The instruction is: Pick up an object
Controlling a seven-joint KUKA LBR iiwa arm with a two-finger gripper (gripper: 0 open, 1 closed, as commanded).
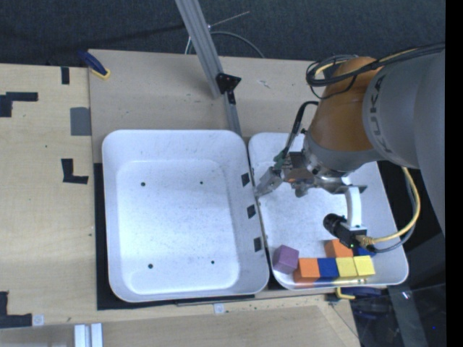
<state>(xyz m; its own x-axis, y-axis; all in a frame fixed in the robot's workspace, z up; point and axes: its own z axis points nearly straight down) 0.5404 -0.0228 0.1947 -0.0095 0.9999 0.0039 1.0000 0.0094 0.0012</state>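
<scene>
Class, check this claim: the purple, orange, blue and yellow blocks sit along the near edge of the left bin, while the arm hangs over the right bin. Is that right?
Not quite. The camera view shows the purple block, orange block, blue block and yellow blocks along the near edge of the right bin, not the left bin. The arm does hang over the right bin.

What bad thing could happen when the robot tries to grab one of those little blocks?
The orange, blue and yellow square blocks sit packed in a row against the right white bin's near wall, so fingers may not fit between them. The purple block lies in the corner and might get pushed instead of lifted. The gripper hangs near the bins' shared edge and might bump it.
</scene>
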